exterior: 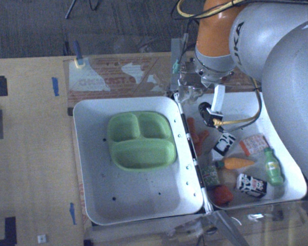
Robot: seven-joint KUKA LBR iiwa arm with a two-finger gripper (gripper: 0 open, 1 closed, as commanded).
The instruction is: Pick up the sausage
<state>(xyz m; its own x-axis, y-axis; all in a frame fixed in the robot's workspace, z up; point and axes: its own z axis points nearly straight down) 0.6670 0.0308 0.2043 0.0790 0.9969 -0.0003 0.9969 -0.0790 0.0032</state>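
The big grey KUKA arm with its orange wrist band (226,22) comes in from the right and bends down over the far-left corner of the right-hand shallow white plastic bin (296,186). Beside it the left-hand white bin (89,165) carries a green moulded three-compartment tray (140,140). The two-finger gripper (186,94) hangs at the divider between the bins — whether it is parted or closed I cannot tell from here. The reddish-orange toy sausage (192,133) lies in the right bin against its left wall, just nearer than the gripper, its long axis running far-to-near along that wall, so the gripper looks to need a short travel toward the near side and a grip across that axis. Smaller items sit to its right and nearer — an orange toy carrot (238,163), a small green plastic bottle (273,167), a red round toy (222,194).
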